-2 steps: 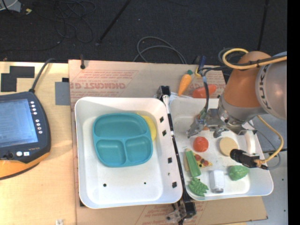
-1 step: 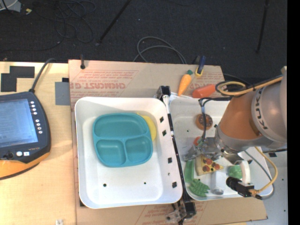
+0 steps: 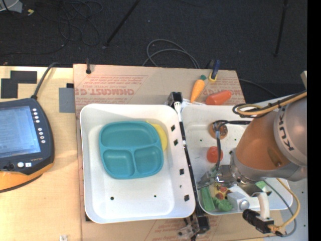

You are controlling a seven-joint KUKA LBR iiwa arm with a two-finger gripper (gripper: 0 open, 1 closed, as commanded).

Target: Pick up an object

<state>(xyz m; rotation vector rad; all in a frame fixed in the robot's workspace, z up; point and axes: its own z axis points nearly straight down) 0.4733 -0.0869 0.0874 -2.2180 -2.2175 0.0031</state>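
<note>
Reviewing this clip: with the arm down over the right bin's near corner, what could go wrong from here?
1. The gripper sits low among crowded items: green pieces, a small yellow-red toy. It may pinch two things or none.
2. That clutter lies against the right bin wall and corner, so a finger could strike the rim.
3. The red ball lies close by; the arm's bulk could nudge it.
</note>
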